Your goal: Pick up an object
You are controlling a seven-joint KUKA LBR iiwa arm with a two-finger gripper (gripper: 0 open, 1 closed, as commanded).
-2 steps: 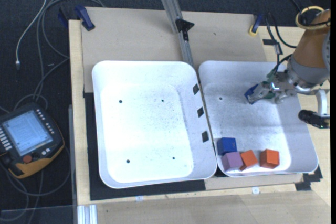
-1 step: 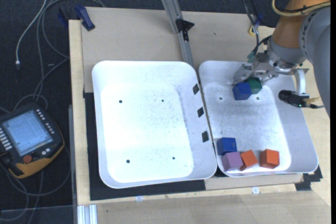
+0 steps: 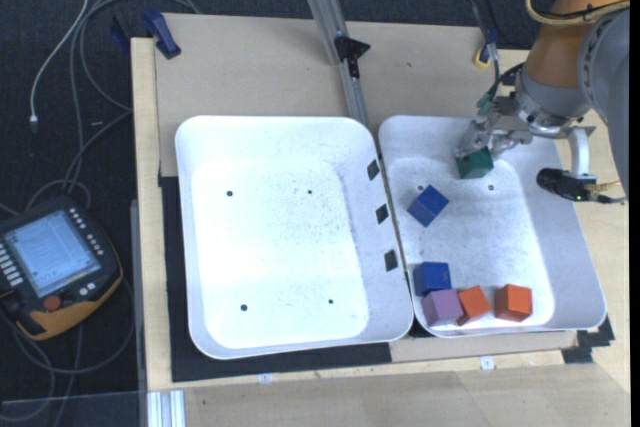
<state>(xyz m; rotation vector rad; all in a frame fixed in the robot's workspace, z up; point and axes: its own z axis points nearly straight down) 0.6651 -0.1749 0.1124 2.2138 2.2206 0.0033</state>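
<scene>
My gripper [image 3: 477, 153] hangs over the far part of the right bin [image 3: 560, 245], reaching in from the right. A small dark green block [image 3: 475, 164] sits between its fingertips, and the fingers are shut on it. A blue block [image 3: 428, 205] lies tilted a little nearer and to the left. Along the bin's near wall stand another blue block [image 3: 432, 276], a purple block [image 3: 441, 306], an orange block [image 3: 473, 303] and a red-orange block [image 3: 513, 301].
The left bin [image 3: 200, 215] adjoins the right one, with black clips [image 3: 381, 213] along the shared rim. A slanted metal rail [image 3: 320, 5] rises at the back centre. A teach pendant [image 3: 50, 265] and cables lie off the bench at left.
</scene>
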